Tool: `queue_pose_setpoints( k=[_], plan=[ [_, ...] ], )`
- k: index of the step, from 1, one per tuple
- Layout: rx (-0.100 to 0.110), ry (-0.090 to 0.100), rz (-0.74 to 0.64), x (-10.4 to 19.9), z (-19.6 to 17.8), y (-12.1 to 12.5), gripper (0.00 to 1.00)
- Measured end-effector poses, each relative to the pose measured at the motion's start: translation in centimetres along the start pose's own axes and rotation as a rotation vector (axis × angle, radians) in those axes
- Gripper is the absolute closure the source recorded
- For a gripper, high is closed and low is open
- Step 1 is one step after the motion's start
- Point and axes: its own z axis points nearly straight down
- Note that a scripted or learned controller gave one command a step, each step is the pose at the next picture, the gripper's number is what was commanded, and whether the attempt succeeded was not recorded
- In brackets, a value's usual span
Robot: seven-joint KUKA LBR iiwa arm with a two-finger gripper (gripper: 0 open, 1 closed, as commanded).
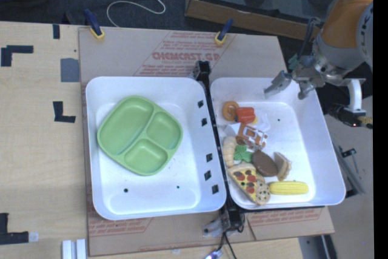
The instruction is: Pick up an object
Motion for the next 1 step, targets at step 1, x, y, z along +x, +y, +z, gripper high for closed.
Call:
queue_pose_setpoints(
  k=[1],
  plan=[
    [0.011,0.005,-0.004,6.25,10.87,0.74,0.0]
  ],
)
